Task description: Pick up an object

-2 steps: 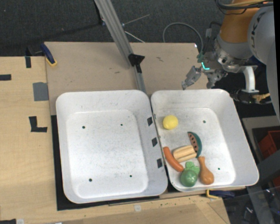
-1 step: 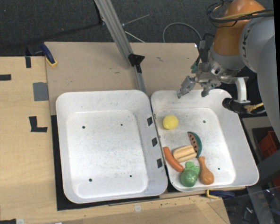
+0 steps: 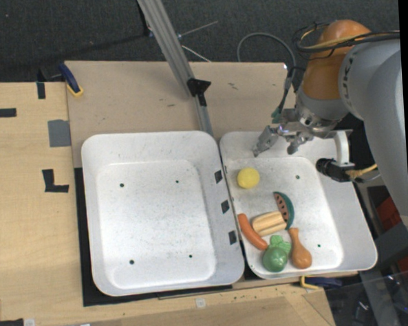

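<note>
The small round yellow plastic lemon (image 3: 247, 177) lies alone on the floor of the right-hand shallow white bin (image 3: 345, 219), in its upper left part, just beside the wall that meets the left-hand shallow white bin (image 3: 152, 210). It is the nearest toy to the two-finger gripper (image 3: 280, 142), which hangs over the right bin's far rim with its two grey fingers (image 3: 263, 143) spread wide and nothing between them. From the fingers the lemon lies toward the camera and a little to the view's left, so the coming move looks like a short reach inward and down. Being round, it offers no long axis to line up with. There is bare floor all round it, though the bin wall on its left may crowd one finger. Farther toward the near rim the other toys huddle together: a green-rimmed watermelon slice (image 3: 283, 207), a tan bread roll (image 3: 267, 222), an orange carrot (image 3: 252, 232), a green leafy vegetable (image 3: 276, 255) and an orange drumstick-shaped piece (image 3: 299, 250), touching or nearly so, which would make for a harder pick. The wooden bench (image 3: 28, 225) lies beyond the bins.
</note>
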`<action>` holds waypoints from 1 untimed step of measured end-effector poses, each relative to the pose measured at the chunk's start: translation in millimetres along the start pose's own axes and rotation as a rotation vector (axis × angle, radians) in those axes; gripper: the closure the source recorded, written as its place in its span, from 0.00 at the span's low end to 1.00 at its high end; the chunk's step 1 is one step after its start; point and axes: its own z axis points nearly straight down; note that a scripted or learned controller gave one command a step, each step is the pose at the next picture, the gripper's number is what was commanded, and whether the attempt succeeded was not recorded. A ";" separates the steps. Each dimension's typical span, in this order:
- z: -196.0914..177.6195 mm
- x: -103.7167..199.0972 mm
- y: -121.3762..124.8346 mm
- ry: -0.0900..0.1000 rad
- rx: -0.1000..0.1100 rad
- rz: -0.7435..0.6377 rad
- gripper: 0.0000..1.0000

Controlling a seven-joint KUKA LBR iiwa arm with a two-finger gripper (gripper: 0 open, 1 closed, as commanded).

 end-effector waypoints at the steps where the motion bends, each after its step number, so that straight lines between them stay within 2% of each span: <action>1: 54.3 1.3 -1.1 0.000 0.001 -0.001 0.00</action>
